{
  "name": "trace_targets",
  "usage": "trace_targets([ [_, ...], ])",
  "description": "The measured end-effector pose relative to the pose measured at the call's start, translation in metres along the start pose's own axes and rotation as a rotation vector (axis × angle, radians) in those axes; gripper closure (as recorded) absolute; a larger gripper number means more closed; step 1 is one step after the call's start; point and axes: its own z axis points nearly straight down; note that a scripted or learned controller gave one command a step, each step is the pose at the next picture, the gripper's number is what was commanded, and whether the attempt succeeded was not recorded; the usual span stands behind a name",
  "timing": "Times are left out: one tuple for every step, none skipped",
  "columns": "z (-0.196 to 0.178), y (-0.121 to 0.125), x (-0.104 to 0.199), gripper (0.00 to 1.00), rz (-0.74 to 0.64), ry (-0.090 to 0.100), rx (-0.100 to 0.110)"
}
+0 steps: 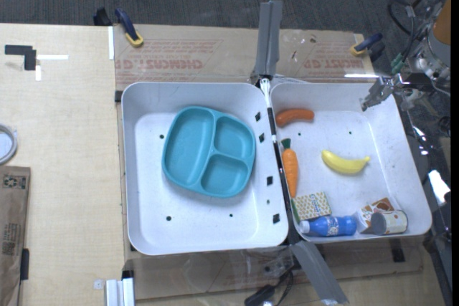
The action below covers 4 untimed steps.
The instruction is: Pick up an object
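A blue bottle (330,226) and a brown can (384,220) lie along the right bin's (401,147) near wall, far below the claw (378,91); the banana (345,163) rests between them; whether the claw grips anything cannot be told; a teal plate (209,151) sits well left

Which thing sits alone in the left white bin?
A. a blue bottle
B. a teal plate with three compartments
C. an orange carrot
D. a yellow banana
B: the teal plastic plate with three compartments lies by itself in the left white bin, while the yellow toy banana, the orange toy carrot and the blue plastic bottle all lie in the right white bin.
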Motion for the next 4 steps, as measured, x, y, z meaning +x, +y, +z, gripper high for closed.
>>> trace_targets([
  [0.136,-0.017,0.011,0.0,-0.074,0.001,0.001],
  [0.136,-0.008,0.044,0.0,-0.112,0.0,-0.001],
  [0.153,-0.056,0.007,0.0,-0.106,0.0,0.0],
  [0.152,-0.018,0.045,0.0,-0.103,0.0,-0.002],
])
